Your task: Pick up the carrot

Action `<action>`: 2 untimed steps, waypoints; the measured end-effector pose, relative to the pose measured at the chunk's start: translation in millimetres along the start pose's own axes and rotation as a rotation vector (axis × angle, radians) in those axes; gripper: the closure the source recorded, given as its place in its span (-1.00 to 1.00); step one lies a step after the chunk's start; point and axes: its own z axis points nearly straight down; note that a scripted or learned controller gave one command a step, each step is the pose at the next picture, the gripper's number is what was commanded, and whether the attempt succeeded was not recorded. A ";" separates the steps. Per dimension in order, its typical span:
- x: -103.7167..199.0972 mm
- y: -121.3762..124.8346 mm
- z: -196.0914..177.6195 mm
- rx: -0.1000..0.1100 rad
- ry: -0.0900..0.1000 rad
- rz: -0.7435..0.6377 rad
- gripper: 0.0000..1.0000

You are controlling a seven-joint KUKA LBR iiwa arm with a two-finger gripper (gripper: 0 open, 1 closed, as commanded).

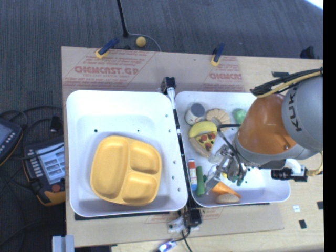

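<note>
The carrot (222,188) lies at the near edge of the right bin (278,193), touching a tan bread piece (228,197) just nearer. The gripper (216,178) hangs right above its left end; whether the fingers are spread or closed I cannot tell. A banana (202,128) and pizza slice (206,140) sit farther back. The left bin (79,125) holds a yellow divided tray (126,169).
</note>
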 end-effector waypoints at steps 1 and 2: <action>-1.8 1.6 -10.7 -0.003 -0.005 -0.001 1.00; 47.7 77.6 -93.5 0.008 0.013 0.467 1.00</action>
